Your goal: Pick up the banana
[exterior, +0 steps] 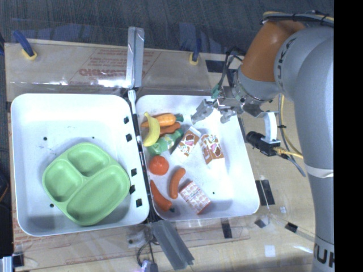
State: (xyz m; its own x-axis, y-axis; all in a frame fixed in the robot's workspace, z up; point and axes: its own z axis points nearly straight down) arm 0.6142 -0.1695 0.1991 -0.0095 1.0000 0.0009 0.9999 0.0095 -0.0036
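Observation:
The yellow banana (151,130) lies curved against the left wall of the right bin (245,169), beside an orange carrot (165,119). My gripper (213,112) hangs over the upper right part of that bin, well to the right of the banana. Its two grey fingers (199,112) are spread apart with nothing between them.
The right bin also holds a tomato (159,165), a green item (161,145), two sausages (176,179), and several printed cartons (212,148). A green divided plate (86,182) sits in the left bin (34,123). The arm (295,67) fills the right side.

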